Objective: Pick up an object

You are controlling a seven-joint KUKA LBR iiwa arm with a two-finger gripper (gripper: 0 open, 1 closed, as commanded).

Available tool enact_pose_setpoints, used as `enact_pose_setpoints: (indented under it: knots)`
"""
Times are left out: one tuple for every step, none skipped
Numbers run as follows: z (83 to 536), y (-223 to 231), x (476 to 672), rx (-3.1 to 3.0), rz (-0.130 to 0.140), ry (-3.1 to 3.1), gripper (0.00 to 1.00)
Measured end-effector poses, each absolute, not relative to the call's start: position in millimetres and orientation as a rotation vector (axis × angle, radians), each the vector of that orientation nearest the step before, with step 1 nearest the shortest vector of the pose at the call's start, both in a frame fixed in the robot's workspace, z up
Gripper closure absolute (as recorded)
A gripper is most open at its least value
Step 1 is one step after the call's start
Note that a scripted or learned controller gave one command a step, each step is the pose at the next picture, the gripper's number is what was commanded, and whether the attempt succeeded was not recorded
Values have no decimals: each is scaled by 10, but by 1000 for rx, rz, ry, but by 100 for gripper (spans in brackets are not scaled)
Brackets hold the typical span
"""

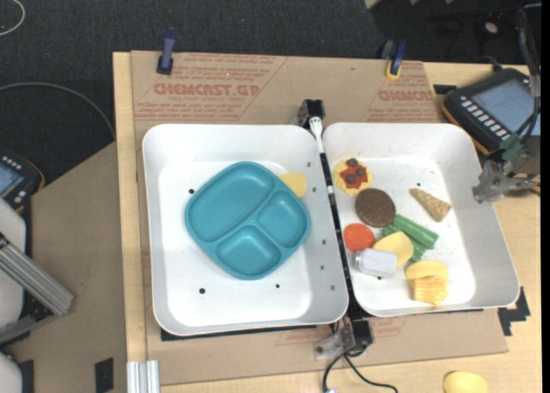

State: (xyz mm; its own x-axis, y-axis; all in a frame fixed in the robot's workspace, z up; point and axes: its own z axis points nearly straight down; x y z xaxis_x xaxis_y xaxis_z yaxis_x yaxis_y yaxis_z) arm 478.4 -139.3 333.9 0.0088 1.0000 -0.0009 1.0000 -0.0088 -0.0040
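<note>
- Presently on the tabletop (223,82): two white bins side by side, left bin (163,236) and right bin (481,236), touching along the centre of the frame
- Left bin: teal divided plate (247,219) at its middle; small yellow piece (294,183) tucked at the plate's upper right edge
- Right bin, upper left: round pizza toy (353,175) with red topping; brown disc (375,207) just below it
- Right bin, upper right: tan wedge (430,204), apart from the rest
- Right bin, lower part: red tomato (358,236), green sticks (411,232), pale yellow lump (394,247) and white block (375,263) clustered close together; ridged yellow stack (428,281) just below right of them
- Jaws: a grey metal part at the right bin's right rim, middle right of the frame; cannot tell whether apart or together; nothing seen between them
- Upper edge of the tabletop: blue clamp (166,52) at left, second clamp (394,58) at right
- Upper right of the frame: dark handheld pendant (494,107)
</note>
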Motion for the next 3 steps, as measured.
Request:
enact_pose_setpoints:
  knots:
    - [3936, -761, 4803, -2219, -9, -2232, 100]
    - [3734, -1128, 4788, -2225, 4, -2215, 100]
    - [3583, -1413, 4788, -2224, 4, -2216, 100]
